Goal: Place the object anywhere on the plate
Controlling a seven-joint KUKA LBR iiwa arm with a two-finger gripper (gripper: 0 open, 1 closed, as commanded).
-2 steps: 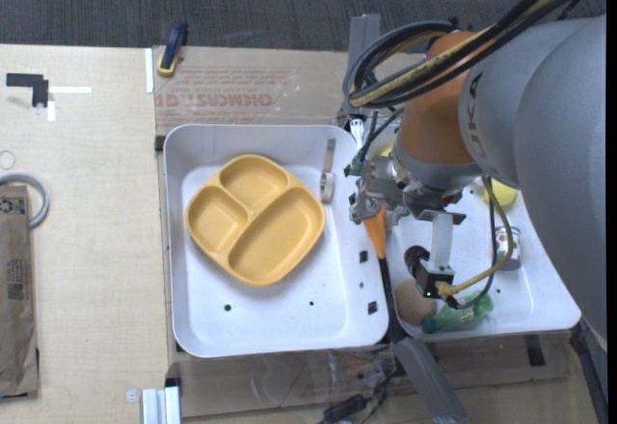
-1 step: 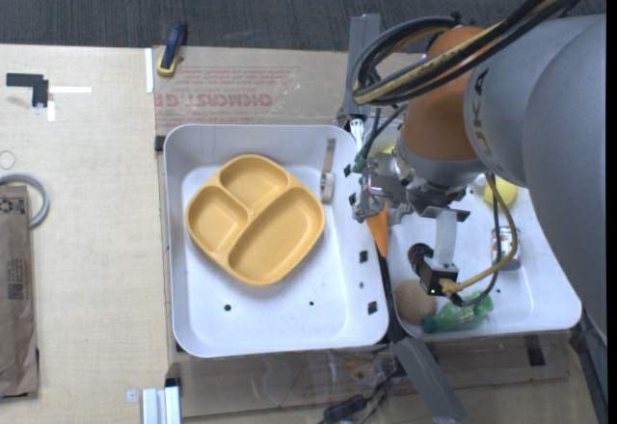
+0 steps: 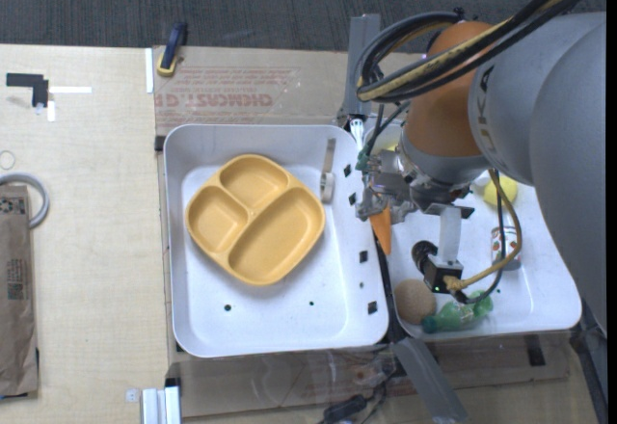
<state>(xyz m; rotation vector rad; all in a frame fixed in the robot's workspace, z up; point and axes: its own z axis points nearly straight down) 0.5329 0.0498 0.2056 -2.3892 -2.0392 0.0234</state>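
Arm (image 3: 540,104) over right bin (image 3: 549,302) | hand (image 3: 384,200) state: cannot tell | yellow plate (image 3: 255,218) in left bin (image 3: 270,316)

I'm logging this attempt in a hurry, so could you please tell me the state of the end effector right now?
End effector: cannot be told; it is over the left side of the right bin, and the wrist above it blocks the view.

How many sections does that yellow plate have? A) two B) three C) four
B: raised ridges split the yellow plate into two smaller sections and one larger one.
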